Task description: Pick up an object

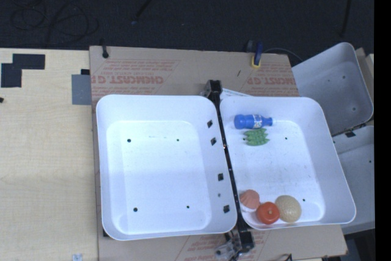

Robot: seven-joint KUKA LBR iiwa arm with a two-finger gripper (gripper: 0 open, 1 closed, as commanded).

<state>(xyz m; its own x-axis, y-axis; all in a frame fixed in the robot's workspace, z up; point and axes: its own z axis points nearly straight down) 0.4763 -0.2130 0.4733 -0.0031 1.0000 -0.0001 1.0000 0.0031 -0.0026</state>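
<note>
White right bin (317, 150), blue bottle (252, 121), green leaf (256, 137), three round fruits (269, 208)

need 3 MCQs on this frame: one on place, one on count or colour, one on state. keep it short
1. Which bin holds the objects?
A. the left bin
B. the right bin
C. both bins

2. What colour is the bottle?
A. blue
B. yellow
C. black

3. How does the bottle sit?
A. standing upright
B. lying on its side
C. stacked on the red ball

Key:
1 B: the bottle, green toy, red ball, tan ball and pink piece all lie in the right bin.
2 A: its body is blue, with a white cap end.
3 B: it lies lengthwise along the bin's far wall, cap toward the view's right, well apart from the red ball at the near wall.
</note>
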